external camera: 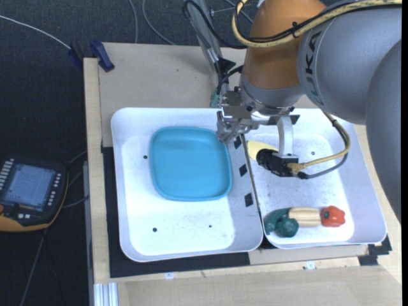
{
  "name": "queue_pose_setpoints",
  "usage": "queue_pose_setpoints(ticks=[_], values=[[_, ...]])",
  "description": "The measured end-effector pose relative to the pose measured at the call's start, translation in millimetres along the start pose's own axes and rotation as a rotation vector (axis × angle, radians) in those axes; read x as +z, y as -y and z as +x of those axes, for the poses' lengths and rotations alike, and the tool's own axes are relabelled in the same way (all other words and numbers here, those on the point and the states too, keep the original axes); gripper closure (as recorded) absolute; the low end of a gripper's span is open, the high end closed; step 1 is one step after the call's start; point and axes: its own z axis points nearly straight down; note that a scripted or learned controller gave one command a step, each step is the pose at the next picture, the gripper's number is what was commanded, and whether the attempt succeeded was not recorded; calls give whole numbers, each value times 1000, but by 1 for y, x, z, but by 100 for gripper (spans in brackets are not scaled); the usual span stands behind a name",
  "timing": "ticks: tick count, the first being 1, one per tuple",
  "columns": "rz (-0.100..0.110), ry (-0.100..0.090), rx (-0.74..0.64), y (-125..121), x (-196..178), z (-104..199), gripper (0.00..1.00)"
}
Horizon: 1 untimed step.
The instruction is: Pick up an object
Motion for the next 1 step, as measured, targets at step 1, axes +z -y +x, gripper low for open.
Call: queue_pose_setpoints(ticks=[1], values=[[0, 1, 5, 0, 0, -3, 0]])
